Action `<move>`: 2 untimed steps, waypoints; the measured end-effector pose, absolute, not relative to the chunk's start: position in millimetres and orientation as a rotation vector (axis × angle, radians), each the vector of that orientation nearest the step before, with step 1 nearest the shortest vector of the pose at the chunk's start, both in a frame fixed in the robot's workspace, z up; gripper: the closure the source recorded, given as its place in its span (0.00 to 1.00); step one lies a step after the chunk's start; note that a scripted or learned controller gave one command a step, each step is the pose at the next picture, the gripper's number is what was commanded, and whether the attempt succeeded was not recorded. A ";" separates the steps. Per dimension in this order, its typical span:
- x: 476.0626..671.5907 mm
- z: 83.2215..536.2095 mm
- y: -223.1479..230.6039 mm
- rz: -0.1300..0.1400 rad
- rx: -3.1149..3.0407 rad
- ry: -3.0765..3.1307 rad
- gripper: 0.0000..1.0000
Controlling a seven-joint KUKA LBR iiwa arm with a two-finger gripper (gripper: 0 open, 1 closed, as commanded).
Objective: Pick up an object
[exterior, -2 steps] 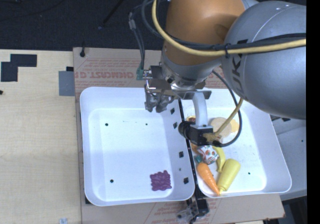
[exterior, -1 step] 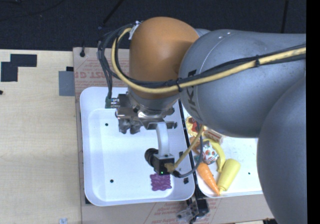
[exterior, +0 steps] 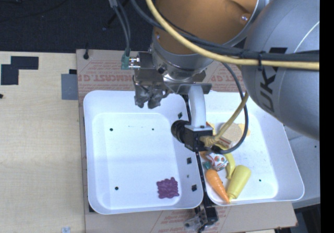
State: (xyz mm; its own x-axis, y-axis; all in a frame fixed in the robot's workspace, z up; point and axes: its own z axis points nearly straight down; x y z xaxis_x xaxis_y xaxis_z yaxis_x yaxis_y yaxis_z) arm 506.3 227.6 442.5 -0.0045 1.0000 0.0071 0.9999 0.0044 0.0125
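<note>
Purple knobbly plastic grape bunch (exterior: 168, 187) is lying alone in the shallow white left bin (exterior: 130, 154), near its front wall. The pincer (exterior: 147, 97) is hovering over that bin's far rim; whether open or closed, I cannot tell. Centring squarely above the bunch before descending is looking wisest.

The arm (exterior: 284, 44) enters from the right of the camera view, and its grey links occupy the upper right. The orange band (exterior: 203, 2) sits directly above the wrist (exterior: 175, 62). The wrist is directed downward. The gripper (exterior: 147, 100) hangs below the wrist, left of the view's centre, pointing down.
</note>
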 end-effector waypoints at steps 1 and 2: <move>475.4 544.7 231.2 0.013 2.216 2.225 1.00; 473.3 320.6 243.9 -0.032 2.225 2.227 1.00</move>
State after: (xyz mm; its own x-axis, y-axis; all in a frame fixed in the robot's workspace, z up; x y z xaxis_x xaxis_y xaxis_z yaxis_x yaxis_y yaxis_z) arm 473.3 243.9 320.6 -0.0009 1.0000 -0.0098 0.9998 0.0007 -0.0186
